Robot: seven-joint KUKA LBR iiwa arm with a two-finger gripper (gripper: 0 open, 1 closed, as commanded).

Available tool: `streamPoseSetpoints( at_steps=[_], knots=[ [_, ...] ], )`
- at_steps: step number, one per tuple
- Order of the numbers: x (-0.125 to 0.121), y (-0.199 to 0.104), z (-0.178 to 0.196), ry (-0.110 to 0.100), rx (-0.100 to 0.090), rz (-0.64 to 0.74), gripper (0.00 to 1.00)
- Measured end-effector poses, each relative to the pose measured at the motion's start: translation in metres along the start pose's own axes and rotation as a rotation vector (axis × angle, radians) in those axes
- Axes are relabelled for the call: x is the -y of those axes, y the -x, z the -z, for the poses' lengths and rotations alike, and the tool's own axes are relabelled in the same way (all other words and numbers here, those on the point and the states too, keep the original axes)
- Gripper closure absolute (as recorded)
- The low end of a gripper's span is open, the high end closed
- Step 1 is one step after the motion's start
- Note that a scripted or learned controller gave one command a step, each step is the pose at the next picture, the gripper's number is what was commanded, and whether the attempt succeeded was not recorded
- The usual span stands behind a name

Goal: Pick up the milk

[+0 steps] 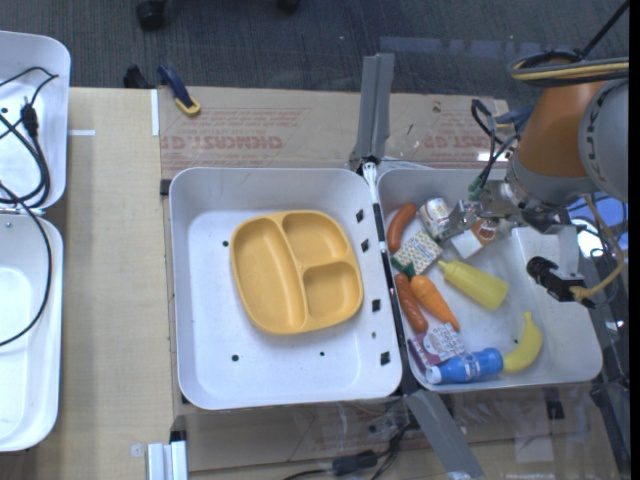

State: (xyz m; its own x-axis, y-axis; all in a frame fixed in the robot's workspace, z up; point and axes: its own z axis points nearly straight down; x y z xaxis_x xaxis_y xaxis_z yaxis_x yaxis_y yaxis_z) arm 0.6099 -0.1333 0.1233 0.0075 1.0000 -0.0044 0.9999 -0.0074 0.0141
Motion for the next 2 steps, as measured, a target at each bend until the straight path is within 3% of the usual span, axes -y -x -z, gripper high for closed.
streamPoseSetpoints(
  at_steps=[1, 2],
  knots=[
    [-0.001, 0.003, 0.01, 0.002, 0.004, -0.004, 1.0],
    [0.056, -0.05, 0.068, -0.018, -0.003, -0.124, 1.0]
  ],
)
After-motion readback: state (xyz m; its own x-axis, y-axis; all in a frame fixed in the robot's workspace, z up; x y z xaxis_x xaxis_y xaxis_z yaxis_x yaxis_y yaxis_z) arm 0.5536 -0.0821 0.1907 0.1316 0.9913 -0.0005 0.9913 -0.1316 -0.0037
